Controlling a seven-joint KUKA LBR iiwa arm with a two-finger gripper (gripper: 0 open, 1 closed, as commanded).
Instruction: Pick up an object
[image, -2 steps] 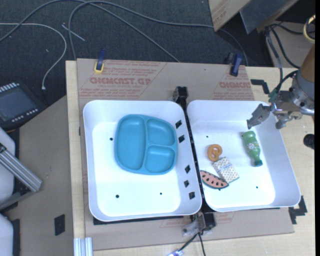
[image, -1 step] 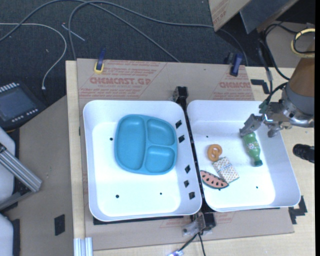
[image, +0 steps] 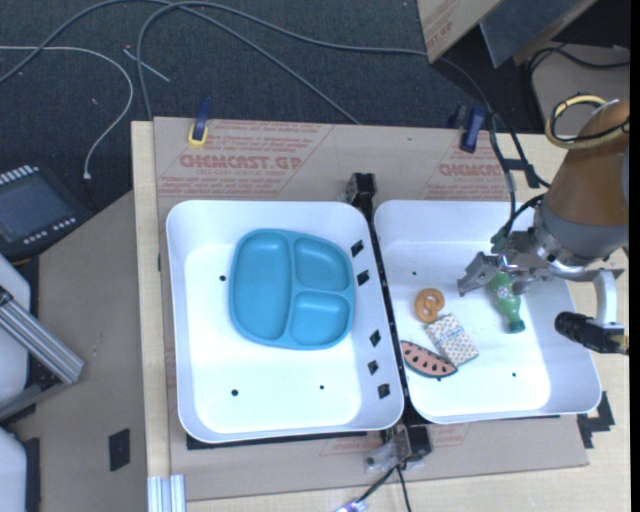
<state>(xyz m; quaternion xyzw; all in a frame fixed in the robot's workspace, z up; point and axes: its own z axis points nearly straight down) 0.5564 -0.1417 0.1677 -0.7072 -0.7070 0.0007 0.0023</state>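
Observation:
My gripper (image: 503, 277) hangs over the right bin (image: 560, 390), near its far right side, and is open, its grey fingers (image: 473, 279) spread wide. A green bottle-shaped toy (image: 511, 308) lies in the bin, its upper end in the gap between the fingers and touching neither; the rest sticks out toward the front. Left of it lie a small tan pretzel (image: 430, 304), a checkered packet (image: 455, 340) and a watermelon slice (image: 428, 360).
The left bin (image: 200, 380) holds a blue divided plate (image: 292, 288). A black clip-lined divider (image: 372, 290) separates the bins. The grey arm with its orange band (image: 590, 170) reaches in from the right, and a black part (image: 590, 332) sticks out near the right bin's rim.

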